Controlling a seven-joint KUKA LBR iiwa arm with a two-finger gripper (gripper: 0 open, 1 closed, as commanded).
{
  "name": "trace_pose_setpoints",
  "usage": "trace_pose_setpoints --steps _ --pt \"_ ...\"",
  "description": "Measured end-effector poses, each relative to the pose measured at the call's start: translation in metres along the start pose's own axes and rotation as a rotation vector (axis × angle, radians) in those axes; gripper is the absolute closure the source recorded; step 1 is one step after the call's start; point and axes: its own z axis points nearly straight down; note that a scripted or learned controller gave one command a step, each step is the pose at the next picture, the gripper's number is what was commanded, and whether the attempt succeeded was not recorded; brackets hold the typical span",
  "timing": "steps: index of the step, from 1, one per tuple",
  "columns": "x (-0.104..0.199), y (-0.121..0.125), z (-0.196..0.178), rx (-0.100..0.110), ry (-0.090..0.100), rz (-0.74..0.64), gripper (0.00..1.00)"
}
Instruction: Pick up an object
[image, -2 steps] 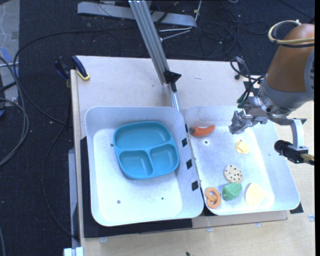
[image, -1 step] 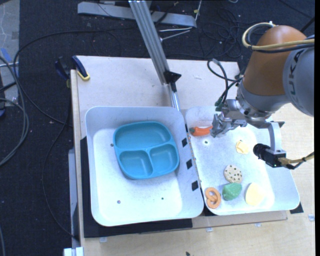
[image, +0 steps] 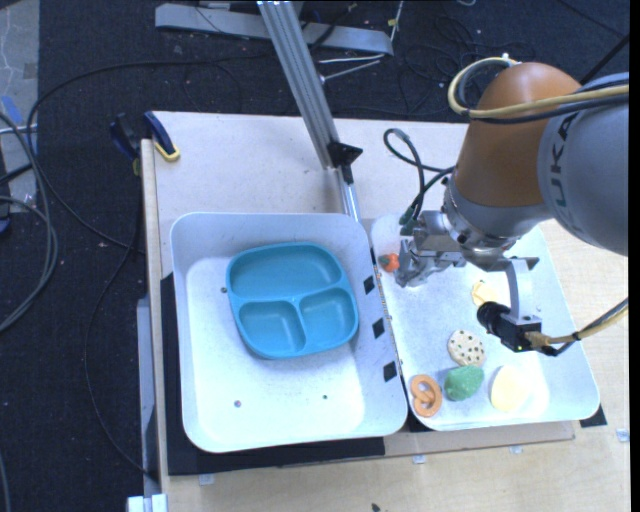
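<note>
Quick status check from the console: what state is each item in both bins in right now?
Blue divided plate: flat in the left bin, compartments bare.
Cookie: lying loose in the right bin.
Pretzel: flat, near the front rim.
Green piece: resting beside the pretzel.
Pale yellow piece: resting, front right.
Gripper: low over the right bin's back corner; grasp unclear.

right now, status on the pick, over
Gripper low at the right bin's far left corner, by a small orange piece. Cookie, green lump, pretzel, pale yellow piece lie loose near front. Nothing blocking.
</note>
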Motion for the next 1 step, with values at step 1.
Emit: trace_pose_setpoints --steps 1 --pt "0.0517 -0.0066 0.0137 0.000 0.000 -0.001 1.00"
